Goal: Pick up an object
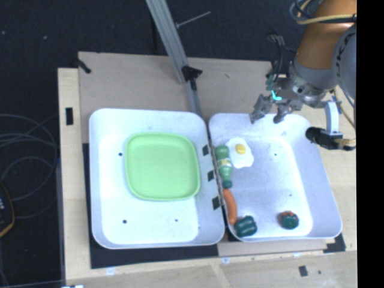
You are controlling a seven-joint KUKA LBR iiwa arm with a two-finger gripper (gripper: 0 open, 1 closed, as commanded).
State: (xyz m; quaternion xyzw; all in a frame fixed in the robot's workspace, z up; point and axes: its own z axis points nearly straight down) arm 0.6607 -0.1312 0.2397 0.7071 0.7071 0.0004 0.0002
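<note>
grey gripper (269,114) spread, holding nothing | above right bin (312,179) rim | fried egg (240,152) near

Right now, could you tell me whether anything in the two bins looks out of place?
Nothing is spilled or damaged. The toy food crowds the right bin's left wall, and the green plate lies flat in the left bin.

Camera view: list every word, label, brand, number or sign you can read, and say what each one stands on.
None can be read.
The green plate, both white bins and the toy foods, such as the fried egg, bear no print.
The arm's orange band and the end effector show no legible marking; the teal glint is too small to tell.
</note>
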